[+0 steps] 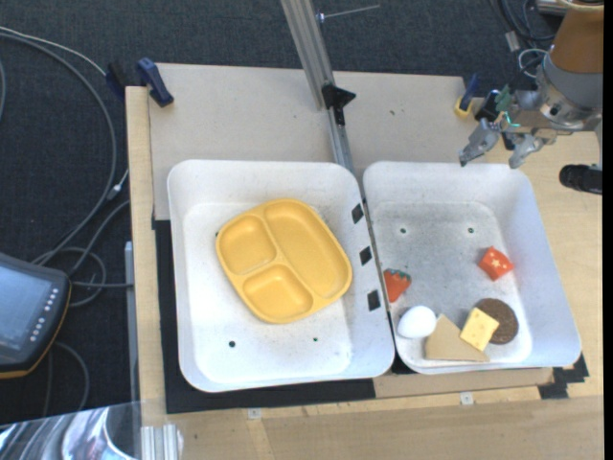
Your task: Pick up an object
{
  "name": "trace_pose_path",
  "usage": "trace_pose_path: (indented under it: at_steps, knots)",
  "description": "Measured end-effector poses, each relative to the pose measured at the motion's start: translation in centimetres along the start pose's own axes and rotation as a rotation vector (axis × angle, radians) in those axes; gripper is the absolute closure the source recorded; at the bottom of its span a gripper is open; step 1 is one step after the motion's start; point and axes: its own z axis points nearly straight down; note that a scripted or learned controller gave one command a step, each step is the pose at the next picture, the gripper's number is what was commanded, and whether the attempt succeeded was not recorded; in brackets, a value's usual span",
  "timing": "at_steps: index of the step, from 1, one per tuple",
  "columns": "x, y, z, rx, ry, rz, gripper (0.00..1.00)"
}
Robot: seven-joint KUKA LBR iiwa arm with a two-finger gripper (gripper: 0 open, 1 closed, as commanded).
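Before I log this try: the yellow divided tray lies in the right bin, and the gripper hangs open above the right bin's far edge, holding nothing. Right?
Not quite. The yellow divided tray lies in the left bin, not the right bin, as the camera view shows. The rest stands: the gripper hangs above the right bin's far edge, jaws open, holding nothing.
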Motion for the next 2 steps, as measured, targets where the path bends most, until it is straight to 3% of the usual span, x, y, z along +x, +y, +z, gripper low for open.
trace_pose_path:
  at_steps: [1,2]
  knots:
    - [0.0,0.0,0.0,0.001,-0.001,0.000,0.00]
    - [-0.6,-0.9,5.0,0.004,0.000,0.002,0.00]
